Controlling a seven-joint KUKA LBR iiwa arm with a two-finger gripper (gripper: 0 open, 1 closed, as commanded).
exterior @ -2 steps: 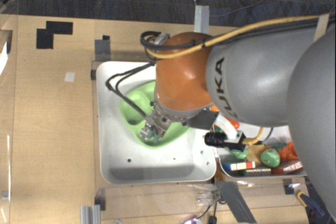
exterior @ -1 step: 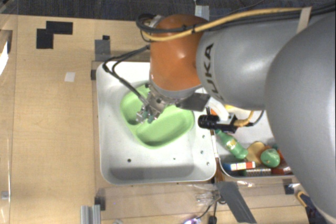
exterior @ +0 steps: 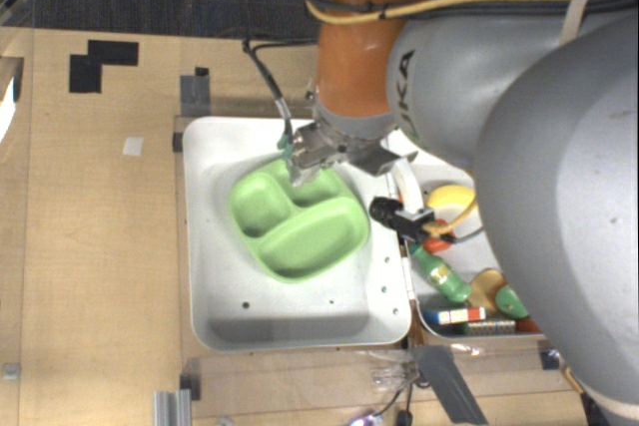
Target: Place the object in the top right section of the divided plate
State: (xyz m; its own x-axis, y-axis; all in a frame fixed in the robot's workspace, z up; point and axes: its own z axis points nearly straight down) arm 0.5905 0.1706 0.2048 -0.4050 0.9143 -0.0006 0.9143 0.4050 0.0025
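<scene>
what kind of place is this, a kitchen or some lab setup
Most likely a robotics lab bench, not a kitchen: a grey KUKA arm with cables reaches over two white bins, one holding a green divided plate and the other a jumble of small toy-like items on a wooden bench.

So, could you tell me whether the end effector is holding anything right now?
That cannot be told: the end effector sits low over the green plate, its tip too unclear.
</scene>
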